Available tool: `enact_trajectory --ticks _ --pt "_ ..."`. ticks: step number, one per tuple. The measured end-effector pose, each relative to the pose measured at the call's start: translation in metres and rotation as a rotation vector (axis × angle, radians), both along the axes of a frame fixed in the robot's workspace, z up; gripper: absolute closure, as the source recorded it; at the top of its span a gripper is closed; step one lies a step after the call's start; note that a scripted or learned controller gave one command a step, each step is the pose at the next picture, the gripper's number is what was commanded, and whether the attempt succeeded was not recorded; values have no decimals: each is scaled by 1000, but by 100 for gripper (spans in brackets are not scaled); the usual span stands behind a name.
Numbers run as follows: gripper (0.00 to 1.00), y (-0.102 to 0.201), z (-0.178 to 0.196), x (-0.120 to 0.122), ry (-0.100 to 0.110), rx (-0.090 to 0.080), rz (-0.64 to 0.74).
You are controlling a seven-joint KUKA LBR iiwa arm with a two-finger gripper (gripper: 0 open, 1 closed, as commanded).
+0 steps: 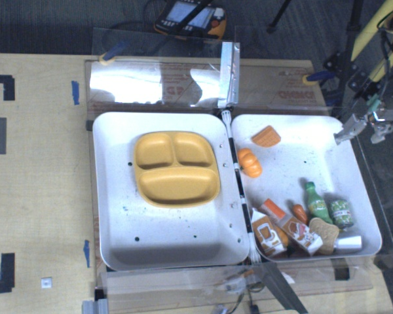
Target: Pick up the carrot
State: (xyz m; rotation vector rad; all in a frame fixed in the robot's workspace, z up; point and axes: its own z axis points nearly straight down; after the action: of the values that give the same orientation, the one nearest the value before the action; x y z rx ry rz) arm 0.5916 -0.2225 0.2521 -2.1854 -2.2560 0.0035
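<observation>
Carrot, a small orange-red stub, lies in a crowded heap in the right bin, well apart from the gripper, nearer the camera and to its left. Boxes and a green bottle crowd it, so its ends are hard to make out. At the bin's far right rim, the gripper is cut by the frame; open or closed cannot be told.

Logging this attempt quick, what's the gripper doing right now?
Gripper: over the right bin's far right corner, fingers unreadable, cannot tell.
</observation>
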Motion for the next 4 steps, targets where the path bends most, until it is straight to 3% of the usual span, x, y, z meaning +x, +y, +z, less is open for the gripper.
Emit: enact_trajectory --ticks 1,2,3,4 --pt "0 63 -126 24 2 3 209" --pt "0 81 -166 -24 -9 0 396" --pt "0 169 -70 13 -3 1 657" --pt "0 117 -166 -10 -7 0 566"
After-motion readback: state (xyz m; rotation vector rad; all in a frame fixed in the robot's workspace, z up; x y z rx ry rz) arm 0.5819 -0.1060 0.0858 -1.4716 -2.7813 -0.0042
